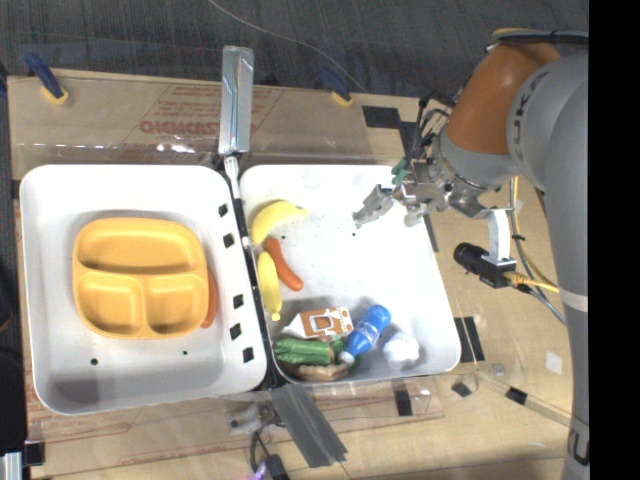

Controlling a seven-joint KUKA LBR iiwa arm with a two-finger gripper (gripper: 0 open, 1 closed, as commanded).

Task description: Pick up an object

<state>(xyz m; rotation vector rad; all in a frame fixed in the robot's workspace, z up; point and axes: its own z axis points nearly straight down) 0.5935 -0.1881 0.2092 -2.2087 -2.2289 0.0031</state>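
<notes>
Bottle (pixel 363 332) | half-buried amid clutter | gripper (pixel 378 204) above right bin (pixel 330 183)

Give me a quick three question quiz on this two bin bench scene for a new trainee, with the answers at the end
1. True or false: the yellow divided tray lies in the left bin.
2. Which lies nearest the blue bottle? A) banana B) small carton C) tray
3. Fill in: the gripper hovers over the ___ bin.

Key: 1 true. 2 B. 3 right.
</notes>
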